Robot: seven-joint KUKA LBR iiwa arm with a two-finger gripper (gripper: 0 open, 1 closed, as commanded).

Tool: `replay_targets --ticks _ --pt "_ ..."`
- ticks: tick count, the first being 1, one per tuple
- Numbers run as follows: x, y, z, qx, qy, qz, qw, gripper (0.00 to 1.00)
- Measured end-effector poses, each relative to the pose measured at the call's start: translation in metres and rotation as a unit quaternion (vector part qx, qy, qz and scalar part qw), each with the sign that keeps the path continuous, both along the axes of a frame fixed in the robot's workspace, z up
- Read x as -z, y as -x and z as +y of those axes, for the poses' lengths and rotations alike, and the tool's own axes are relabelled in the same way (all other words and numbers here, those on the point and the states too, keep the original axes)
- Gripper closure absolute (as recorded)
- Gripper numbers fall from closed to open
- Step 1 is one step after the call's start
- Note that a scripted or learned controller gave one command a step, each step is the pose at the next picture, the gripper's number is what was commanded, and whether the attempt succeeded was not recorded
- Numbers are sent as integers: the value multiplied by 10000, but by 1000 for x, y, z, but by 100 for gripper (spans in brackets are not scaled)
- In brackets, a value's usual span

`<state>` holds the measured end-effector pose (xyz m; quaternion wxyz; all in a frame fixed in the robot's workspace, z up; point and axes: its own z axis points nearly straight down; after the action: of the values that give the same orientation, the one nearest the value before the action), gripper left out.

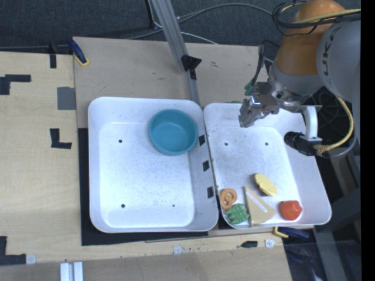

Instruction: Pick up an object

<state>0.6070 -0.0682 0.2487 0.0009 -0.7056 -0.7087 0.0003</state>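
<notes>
My gripper [249,119] hangs over the far end of the right bin [304,174], its fingers pointing down with nothing visible between them. At the near end of that bin lie a yellow piece [266,185], a red ball-like object [290,209], a tan wedge [258,208], an orange ring [228,197] and a green piece [237,215]. A blue bowl [173,132] sits at the far side of the left bin [117,174]. The gripper is well away from all of these.
A grey metal pole [176,37] slants down to the gap between the bins. Black cables [316,145] trail at the right bin's right rim. Tan bench surface [35,157] with black tape marks spreads to the left.
</notes>
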Motion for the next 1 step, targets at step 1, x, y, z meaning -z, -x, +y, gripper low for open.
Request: replay_targets --ticks 1 --pt "14 2 51 0 0 1 10000 100"
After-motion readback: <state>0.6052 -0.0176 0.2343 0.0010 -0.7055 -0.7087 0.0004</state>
